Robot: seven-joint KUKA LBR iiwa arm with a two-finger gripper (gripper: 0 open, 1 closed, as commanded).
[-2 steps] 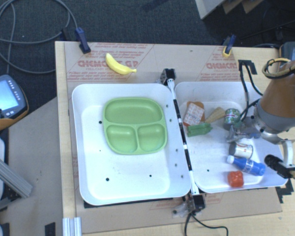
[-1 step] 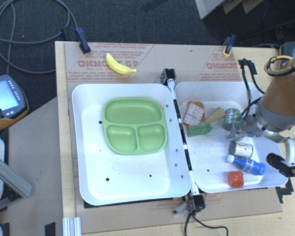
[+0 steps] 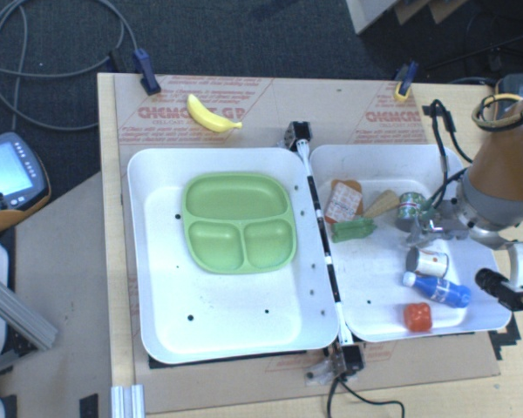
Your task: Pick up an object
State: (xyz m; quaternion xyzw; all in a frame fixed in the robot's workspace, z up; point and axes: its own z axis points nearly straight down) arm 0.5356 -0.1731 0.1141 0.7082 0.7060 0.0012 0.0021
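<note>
The right bin (image 3: 366, 320) holds several objects: a brown snack packet (image 3: 344, 200), a tan wedge (image 3: 382, 204), a green piece (image 3: 355, 229), a small green-labelled can (image 3: 410, 205), a white cylinder (image 3: 431, 260), a blue bottle (image 3: 440, 291) and a red block (image 3: 418, 317). My gripper (image 3: 418, 226) reaches in from the right, low over the bin, between the can and the white cylinder. It sits just below the can. Nothing shows plainly between its tips.
A green divided plate (image 3: 240, 221) lies in the left bin (image 3: 157, 312). A yellow banana (image 3: 211, 115) rests on the bench behind that bin. Blue clamps (image 3: 146, 70) hold the board's back edge. The arm's orange band (image 3: 501, 159) rises over the right bin's far right side.
</note>
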